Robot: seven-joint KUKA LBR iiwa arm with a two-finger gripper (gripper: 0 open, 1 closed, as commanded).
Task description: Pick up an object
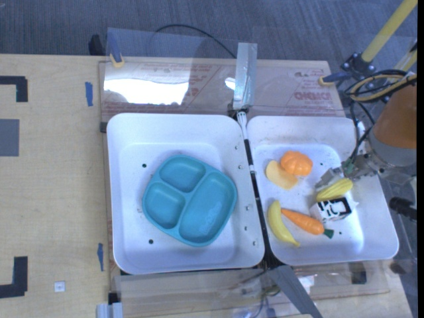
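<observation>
Over the right bin (pixel 377 240), my claw (pixel 339 174) hangs low beside the toy food.

I see the claw reaching in from the right, just above a yellow corn cob (pixel 334 189); whether it is open or closed I cannot tell. Near it lie an orange fruit (pixel 295 163) on a pale yellow slice (pixel 277 175), a carrot (pixel 303 220), a banana (pixel 281 224) and a black-and-white block (pixel 333 209). The left bin (pixel 126 177) holds a blue divided plate (pixel 190 199).
</observation>
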